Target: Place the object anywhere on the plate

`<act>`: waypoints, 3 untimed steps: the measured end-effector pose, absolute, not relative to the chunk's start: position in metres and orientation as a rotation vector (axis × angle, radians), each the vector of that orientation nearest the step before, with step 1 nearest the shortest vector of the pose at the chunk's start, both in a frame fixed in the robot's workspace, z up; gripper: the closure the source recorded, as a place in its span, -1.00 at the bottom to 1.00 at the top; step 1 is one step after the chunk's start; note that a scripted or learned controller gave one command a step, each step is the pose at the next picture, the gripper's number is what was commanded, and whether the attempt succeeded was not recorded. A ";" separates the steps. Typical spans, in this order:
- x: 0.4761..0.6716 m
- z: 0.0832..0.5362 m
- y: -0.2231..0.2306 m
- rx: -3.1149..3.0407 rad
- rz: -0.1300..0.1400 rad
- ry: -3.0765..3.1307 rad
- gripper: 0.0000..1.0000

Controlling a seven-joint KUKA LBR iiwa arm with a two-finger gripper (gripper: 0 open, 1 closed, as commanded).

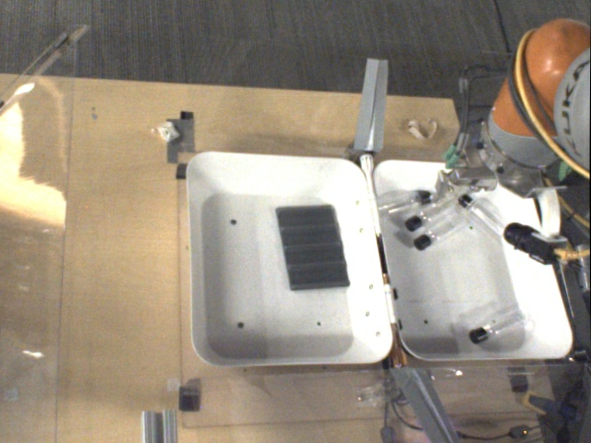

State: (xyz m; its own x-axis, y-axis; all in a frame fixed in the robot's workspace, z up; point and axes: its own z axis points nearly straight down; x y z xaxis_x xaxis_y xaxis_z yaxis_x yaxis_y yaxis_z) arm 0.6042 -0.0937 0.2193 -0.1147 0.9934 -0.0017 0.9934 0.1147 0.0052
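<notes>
The plate [314, 247] is a dark grey ribbed rectangle lying flat in the middle of the left bin [212, 275]. The object, a small clear tube with a black end [494, 327], lies near the front right corner of the right bin [462, 284]. My gripper [417, 231] reaches in from the upper right and hangs low over the back left part of the right bin. Its two clear fingers with black tips [424, 242] stand apart, open, with nothing between them. The tube lies well to the front right of the gripper, apart from it.
The arm's grey wrist and orange band [540, 72] overhang the right bin's back right corner. A black cable plug [524, 238] sticks out by the bin's right wall. A grey upright post [372, 109] stands behind the seam between the bins.
</notes>
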 end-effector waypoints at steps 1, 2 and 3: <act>0.668 0.240 0.032 1.799 0.007 2.569 1.00; 0.668 0.185 0.083 2.447 0.001 1.968 1.00; 0.668 0.206 0.151 2.169 0.003 2.270 1.00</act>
